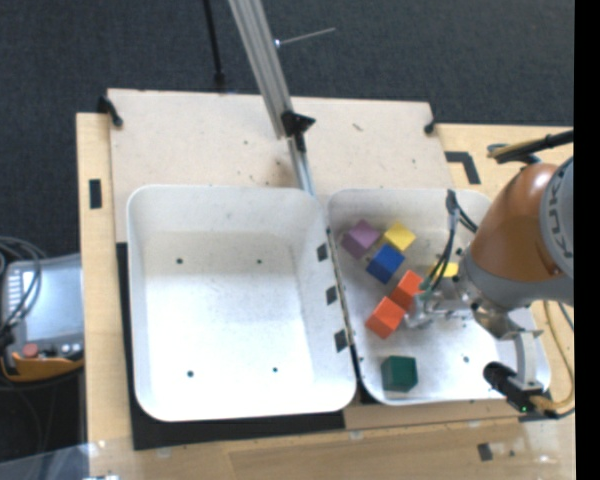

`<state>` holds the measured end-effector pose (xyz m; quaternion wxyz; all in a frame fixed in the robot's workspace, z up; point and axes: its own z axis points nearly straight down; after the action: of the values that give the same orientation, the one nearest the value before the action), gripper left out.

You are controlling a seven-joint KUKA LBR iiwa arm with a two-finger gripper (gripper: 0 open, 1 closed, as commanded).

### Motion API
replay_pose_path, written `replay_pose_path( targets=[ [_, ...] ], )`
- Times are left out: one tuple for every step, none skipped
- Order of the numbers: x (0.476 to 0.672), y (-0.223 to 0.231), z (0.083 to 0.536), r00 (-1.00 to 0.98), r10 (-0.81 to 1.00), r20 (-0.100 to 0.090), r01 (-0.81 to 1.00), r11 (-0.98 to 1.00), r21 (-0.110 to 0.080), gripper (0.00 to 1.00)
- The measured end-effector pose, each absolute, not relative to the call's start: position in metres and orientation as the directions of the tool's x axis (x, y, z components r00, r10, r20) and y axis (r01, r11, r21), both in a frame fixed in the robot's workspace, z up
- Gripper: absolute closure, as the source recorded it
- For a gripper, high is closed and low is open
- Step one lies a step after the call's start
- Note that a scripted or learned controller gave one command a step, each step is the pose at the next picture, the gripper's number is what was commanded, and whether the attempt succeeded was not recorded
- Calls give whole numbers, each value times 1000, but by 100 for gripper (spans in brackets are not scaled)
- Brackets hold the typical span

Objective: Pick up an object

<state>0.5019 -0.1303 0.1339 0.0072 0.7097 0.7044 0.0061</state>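
The right bin [420, 393] holds several small blocks: a purple one [360, 238], a yellow one [400, 237], a blue one [385, 263], two orange ones [408, 288] [386, 317] and a dark green one [400, 373]. Another yellow piece [447, 268] peeks out by the arm. My gripper [427, 303] reaches into this bin from the right, low over the floor, just right of the orange blocks. Its fingertips sit close beside the upper orange block. Nothing is visibly held between them.
The left bin [140, 268] lies beside the right one, sharing a middle wall. A slanted metal pole [265, 58] rises from the back of the bench. The arm's orange band [515, 228] overhangs the right bin's right side.
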Motion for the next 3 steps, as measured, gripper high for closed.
replay_pose_path(
  targets=[
    [497,-140,186,4,1000,-2,1000,-4,7,100],
    [500,-141,240,-4,1000,-2,1000,4,8,100],
    [500,-143,206,1,1000,-1,1000,-1,-2,100]
  ],
)
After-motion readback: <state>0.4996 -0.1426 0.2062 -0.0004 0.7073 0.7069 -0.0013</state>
